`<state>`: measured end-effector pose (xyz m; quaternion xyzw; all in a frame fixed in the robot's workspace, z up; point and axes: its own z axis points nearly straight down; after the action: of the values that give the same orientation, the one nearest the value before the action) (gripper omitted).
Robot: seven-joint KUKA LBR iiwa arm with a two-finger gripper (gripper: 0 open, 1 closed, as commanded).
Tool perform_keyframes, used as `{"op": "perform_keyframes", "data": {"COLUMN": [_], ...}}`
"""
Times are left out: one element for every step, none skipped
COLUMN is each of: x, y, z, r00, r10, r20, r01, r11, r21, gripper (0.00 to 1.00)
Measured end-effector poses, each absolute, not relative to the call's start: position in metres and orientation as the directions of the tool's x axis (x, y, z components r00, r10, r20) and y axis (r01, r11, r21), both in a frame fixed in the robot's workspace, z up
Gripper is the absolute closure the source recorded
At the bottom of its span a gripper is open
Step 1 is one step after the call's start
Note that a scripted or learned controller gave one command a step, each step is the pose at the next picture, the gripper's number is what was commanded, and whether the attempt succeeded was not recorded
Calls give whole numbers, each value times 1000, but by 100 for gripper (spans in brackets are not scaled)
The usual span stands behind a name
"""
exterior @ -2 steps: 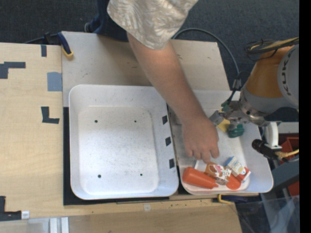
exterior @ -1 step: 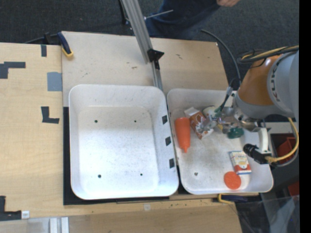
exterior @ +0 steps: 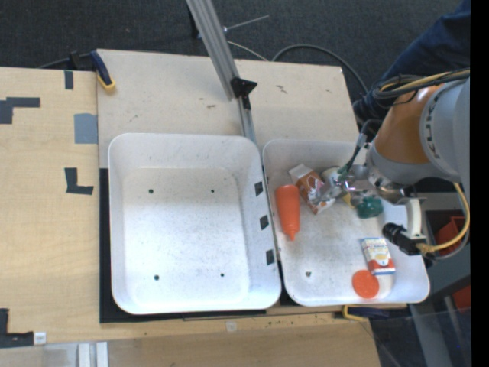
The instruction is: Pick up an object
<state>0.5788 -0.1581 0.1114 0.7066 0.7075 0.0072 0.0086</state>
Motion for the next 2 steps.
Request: {"op": "perform_keyframes", "data": {"x": [580,592], "y": [-158,-158], "z": [122,177], "r00": [-3,-2], "r10": [1000,1000], "r20": [-3,-2], "r01": [1000,1000], "r11": [3,2], "r21": [26,5], "gripper": [100,100]}}
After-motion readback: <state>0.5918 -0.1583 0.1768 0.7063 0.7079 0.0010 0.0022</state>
